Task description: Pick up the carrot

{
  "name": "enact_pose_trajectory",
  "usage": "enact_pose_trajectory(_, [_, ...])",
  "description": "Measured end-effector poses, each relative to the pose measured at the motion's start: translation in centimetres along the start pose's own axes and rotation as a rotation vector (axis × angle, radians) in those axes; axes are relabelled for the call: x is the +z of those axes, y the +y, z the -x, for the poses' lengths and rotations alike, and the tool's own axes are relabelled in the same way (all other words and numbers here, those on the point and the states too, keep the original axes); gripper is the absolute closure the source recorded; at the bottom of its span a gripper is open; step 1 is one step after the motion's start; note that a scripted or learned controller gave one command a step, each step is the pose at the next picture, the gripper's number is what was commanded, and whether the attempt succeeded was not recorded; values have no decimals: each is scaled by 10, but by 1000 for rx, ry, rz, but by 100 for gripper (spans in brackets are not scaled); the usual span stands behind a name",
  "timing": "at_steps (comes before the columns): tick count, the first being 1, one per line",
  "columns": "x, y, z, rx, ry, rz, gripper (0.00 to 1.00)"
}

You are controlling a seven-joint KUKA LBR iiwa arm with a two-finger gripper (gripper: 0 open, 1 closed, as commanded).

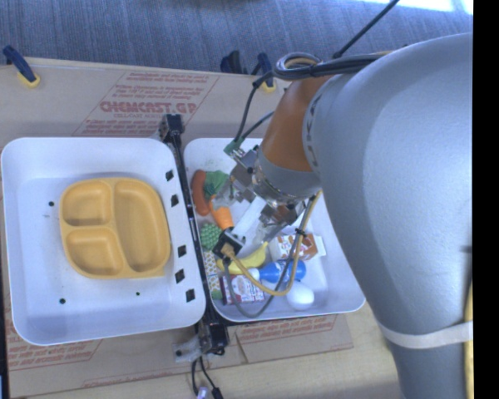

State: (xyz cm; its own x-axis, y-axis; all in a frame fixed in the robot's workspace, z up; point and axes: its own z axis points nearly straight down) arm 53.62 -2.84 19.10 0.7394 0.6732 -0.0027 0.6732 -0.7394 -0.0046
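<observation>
Carrot lies in the right bin, toward that bin's left wall, an orange stub among a heap of small things. Nearest the camera, at the bin's six o'clock edge, sits a white egg-like piece and a small printed carton. Just beyond them I see a blue bottle and a yellow banana, which touch each other, with a printed packet at their three o'clock. The carrot comes next, at eleven o'clock from the banana. Farther still, at the carrot's twelve o'clock, lie a red piece and a green piece. My jaws hang low over this heap, just at the carrot's three o'clock; whether they are spread or pressed together I cannot tell, as wrist and cables crowd them. At nine o'clock from all this, the left bin carries a yellow divided plate. Both bins rest on the cardboard-covered desk, and a blue clamp grips its far edge at eleven o'clock.
</observation>
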Motion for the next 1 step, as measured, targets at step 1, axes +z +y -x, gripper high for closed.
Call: enact_pose_trajectory(1, [0, 0, 0, 0, 0, 0, 0])
